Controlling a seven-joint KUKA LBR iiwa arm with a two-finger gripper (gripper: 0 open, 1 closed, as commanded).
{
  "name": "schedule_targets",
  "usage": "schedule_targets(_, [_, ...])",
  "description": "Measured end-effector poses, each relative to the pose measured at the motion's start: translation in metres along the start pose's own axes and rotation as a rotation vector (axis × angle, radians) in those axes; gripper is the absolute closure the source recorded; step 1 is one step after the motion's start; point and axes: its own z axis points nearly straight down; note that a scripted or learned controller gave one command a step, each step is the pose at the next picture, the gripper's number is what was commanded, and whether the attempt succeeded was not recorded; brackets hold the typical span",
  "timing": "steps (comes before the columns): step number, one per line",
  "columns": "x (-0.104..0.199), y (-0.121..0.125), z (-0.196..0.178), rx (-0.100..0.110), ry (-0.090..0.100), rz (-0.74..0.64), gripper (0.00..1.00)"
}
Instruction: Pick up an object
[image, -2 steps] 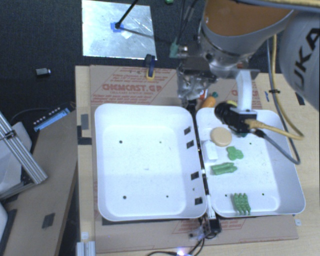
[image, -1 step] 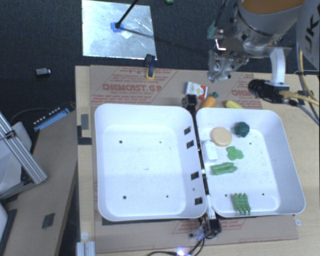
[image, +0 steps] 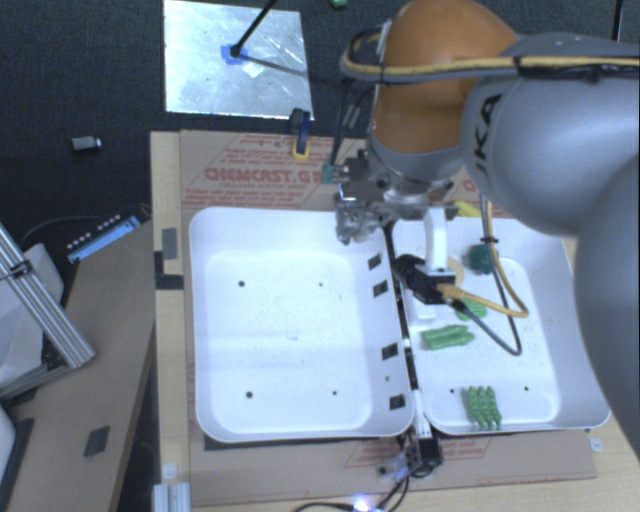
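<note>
Gripper: the two-finger gripper (image: 353, 222) is seen at the far end of the bins, over the strip where the two meet; whether it is apart or together cannot be told, and nothing is seen carried by it.
Candidate objects: all are found in the right-hand shallow white bin (image: 535, 395). A flat, elongated light-green plastic piece (image: 447, 337) is laid near the bin's middle, a ribbed green plastic block (image: 481, 407) near its front edge, and a dark teal rounded lump (image: 481, 260) towards the far side, partly screened by cabling.
Left side: the left-hand shallow white bin (image: 280, 330) is shown with a smooth floor marked by four small dark dots.
Done: no pick is judged to have been made; every object is seen resting on the bin floor, well apart from the gripper.
Left: one object has yet to be approached, closed on and lifted.
Surface: both bins are set on a pale cardboard sheet with red lettering (image: 250, 172), which is laid on a tan bench top (image: 110, 400).
Room: a dark speckled floor (image: 80, 60) is seen beyond the bench, with a shiny square metal plate (image: 215, 60) on it; a silver slotted aluminium rail (image: 40, 310) is placed at the left.
</note>
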Motion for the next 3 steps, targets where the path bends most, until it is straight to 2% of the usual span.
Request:
schedule_targets(1, [0.028,-0.068,0.040,-0.005,0.001,0.000,1.00])
schedule_targets(2, [0.107,-0.078,0.066,-0.010,0.003,-0.004,1.00])
schedule_targets(3, [0.102,-0.105,-0.096,-0.030,0.011,0.000,1.00])
